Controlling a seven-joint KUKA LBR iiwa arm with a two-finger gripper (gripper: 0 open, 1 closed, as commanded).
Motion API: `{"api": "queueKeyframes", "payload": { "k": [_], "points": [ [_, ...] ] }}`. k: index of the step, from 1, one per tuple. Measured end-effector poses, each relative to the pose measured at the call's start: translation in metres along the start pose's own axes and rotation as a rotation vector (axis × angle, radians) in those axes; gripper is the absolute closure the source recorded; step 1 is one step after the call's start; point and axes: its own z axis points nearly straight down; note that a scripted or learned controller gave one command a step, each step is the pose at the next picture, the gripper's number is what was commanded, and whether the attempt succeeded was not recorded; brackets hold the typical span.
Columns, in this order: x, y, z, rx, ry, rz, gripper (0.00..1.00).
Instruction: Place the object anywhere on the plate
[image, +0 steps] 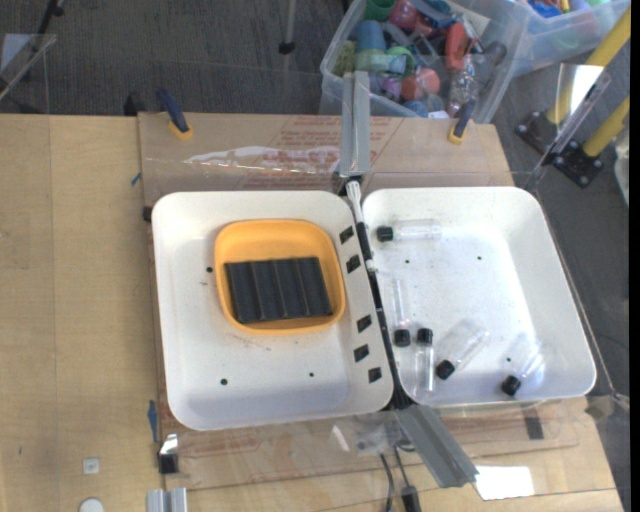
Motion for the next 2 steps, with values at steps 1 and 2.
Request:
{"api": "queueKeyframes", "payload": {
  "k": [1, 2],
  "points": [
    [0.0001, 0.0002, 0.0005, -0.002, -0.001, -0.312, 1.00],
    [-0.0058, 0.0052, 0.0011, -0.008, -0.004, -0.652, 1.00]
  ]
}}
